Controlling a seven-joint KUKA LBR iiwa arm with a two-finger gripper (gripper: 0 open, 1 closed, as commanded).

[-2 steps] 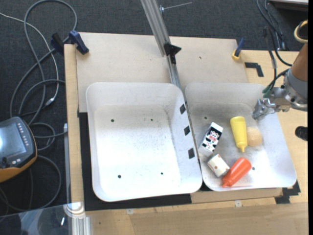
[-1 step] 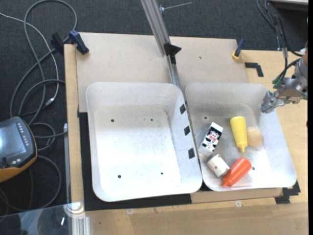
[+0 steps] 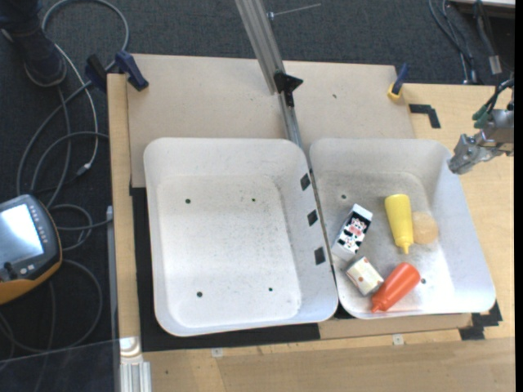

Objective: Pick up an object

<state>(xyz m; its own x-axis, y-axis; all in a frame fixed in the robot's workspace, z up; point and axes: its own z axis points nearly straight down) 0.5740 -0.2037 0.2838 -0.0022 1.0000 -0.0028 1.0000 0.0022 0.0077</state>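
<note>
A: Two white bins sit side by side on the bench [image 3: 212, 113]. What lies to the far left?

B: Off the bench, on the dark floor, a handheld controller [image 3: 23, 243] with a lit screen, and loops of grey cable [image 3: 78, 129] above it. A blue clamp [image 3: 129, 68] grips the bench's back left corner.

A: And the left bin [image 3: 221, 235]?

B: Its floor shows dark speckles and a few small holes.

A: What stands between the bins?

B: A slanted metal pole [image 3: 261, 35] comes down from the top and meets the seam where the bins touch.

A: So the objects are in the right bin [image 3: 458, 227]?

B: Yes. Going rightward: a small black-and-white patterned box [image 3: 354, 229], a pale cylinder [image 3: 364, 275] just below it, an orange carrot-shaped piece [image 3: 395, 287] touching that cylinder, a yellow bottle [image 3: 399, 220] upright in the picture, and a tan lump [image 3: 425, 227] right against the bottle's side.

A: Where is the gripper [image 3: 459, 160]?

B: At the right bin's upper right corner, above the rim, well apart from the objects. Nothing is between its fingers, but I cannot tell how wide they stand.
</note>
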